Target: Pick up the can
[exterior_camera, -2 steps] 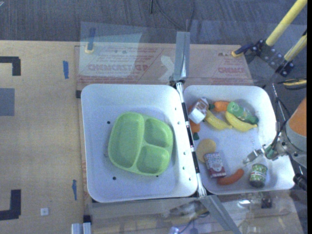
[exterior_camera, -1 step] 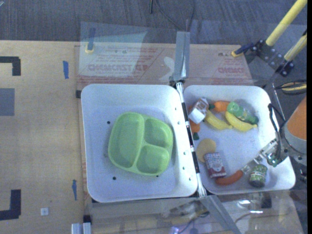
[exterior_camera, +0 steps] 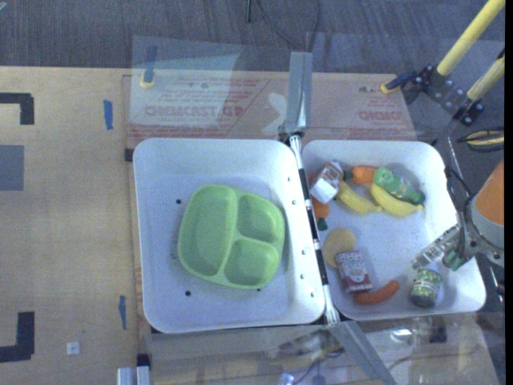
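Hovering gripper [exterior_camera: 446, 253], finger state unclear, just above can [exterior_camera: 426, 287]; sausage [exterior_camera: 377, 293] beside.

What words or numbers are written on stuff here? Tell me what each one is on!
Cardboard behind the bins: red print, upside down and blurred, unreadable.
Cardboard to its right: red print, unreadable.
Red packet: label too small.
Can: label too blurred.
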### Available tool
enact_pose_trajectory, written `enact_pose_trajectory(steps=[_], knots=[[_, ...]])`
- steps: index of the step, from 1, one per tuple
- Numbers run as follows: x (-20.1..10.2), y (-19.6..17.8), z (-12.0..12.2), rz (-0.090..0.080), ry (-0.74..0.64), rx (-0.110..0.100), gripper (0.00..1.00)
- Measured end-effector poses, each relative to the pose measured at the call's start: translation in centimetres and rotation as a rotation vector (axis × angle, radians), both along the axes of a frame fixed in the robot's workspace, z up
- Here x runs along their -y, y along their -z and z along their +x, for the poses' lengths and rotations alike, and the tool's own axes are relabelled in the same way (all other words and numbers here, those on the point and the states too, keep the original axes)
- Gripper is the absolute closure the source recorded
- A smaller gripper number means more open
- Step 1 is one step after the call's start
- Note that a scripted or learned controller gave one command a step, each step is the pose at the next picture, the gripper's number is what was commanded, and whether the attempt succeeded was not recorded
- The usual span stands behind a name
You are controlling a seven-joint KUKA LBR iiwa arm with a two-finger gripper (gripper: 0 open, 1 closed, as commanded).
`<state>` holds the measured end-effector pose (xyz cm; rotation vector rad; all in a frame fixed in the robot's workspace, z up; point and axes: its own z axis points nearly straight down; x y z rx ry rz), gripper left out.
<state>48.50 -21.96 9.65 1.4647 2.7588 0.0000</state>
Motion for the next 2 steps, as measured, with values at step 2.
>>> enact_pose_trajectory(steps=[2], knots=[[0.21,0.80,-0.05,0.014,0.215,-0.004,0.00]])
